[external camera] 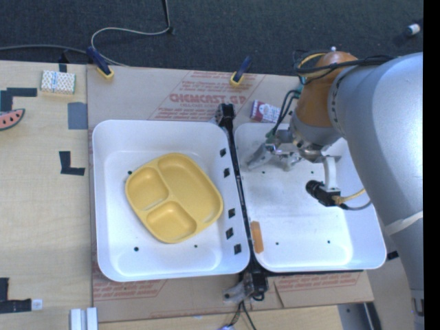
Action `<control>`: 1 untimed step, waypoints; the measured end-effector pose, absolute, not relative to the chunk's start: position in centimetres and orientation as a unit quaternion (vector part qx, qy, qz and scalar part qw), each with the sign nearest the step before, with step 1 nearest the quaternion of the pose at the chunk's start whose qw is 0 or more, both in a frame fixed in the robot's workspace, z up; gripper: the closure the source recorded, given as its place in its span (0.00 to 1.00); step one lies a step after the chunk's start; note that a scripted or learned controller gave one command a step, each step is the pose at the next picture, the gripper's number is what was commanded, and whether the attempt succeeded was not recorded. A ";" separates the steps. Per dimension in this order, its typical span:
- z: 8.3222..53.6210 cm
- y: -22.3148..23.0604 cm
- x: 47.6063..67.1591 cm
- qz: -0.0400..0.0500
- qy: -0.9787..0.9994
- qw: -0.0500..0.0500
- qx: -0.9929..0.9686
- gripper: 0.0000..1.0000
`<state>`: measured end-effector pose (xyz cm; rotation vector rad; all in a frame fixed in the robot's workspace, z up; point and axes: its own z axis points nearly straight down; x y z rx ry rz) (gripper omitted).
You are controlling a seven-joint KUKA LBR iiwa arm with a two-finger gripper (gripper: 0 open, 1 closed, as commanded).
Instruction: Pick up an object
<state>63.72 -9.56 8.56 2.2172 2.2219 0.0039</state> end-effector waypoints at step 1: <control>9.6 -9.6 63.7 0.000 0.708 0.002 0.706 1.00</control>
